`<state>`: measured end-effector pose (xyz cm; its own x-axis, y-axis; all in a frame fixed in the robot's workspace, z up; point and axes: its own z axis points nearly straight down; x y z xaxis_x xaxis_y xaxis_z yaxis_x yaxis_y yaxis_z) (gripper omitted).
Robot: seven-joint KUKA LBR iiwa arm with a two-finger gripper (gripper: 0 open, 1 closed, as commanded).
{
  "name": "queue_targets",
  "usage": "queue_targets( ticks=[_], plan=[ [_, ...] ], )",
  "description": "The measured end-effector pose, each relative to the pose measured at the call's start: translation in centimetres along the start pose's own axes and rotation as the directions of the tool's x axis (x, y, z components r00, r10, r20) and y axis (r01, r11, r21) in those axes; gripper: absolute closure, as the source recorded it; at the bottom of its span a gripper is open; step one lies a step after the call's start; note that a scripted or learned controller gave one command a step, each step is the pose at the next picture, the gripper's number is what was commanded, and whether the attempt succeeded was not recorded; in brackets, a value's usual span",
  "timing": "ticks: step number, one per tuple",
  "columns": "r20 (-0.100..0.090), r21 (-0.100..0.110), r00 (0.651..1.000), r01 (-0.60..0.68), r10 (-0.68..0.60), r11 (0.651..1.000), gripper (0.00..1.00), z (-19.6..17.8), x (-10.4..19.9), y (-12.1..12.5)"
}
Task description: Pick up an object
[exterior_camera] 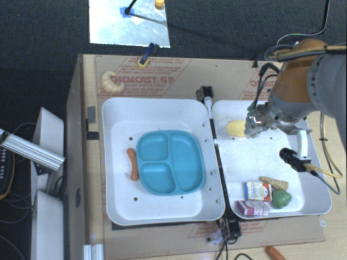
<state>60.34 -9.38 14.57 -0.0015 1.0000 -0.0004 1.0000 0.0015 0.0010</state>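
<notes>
Can't tell if the claw (pixel 252 128) is spread or pinched, but hovering right beside the lemon (pixel 236 128) at the right bin's (pixel 325 199) upper left, so best centering before squeezing.

Count by kind:
- White bins: 2, the left bin (pixel 116 161) and the right bin (pixel 314 194).
- Blue divided plate (pixel 169 161): 1, three compartments.
- Orange sausage (pixel 132 163): 1.
- Yellow lemon-like piece (pixel 235 128): 1.
- Small cartons: 2, a red-and-white carton (pixel 256 190) and a purple-ended carton (pixel 251 208).
- Green vegetable (pixel 281 199): 1.
- Tan cone-shaped piece (pixel 274 182): 1.
</notes>
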Motion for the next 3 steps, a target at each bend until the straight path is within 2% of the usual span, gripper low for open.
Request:
queue_targets(
  ticks=[1,2,3],
  plan=[
    [0.0,0.0,1.0,-0.001,0.001,1.0,1.0,-0.7,-0.7,-5.3],
    [0.0,-0.001,1.0,0.0,0.0,1.0,0.0,-0.7,-0.7,-5.3],
    [0.0,0.001,1.0,0.002,-0.002,1.0,0.0,6.2,-0.4,0.5]
  ],
)
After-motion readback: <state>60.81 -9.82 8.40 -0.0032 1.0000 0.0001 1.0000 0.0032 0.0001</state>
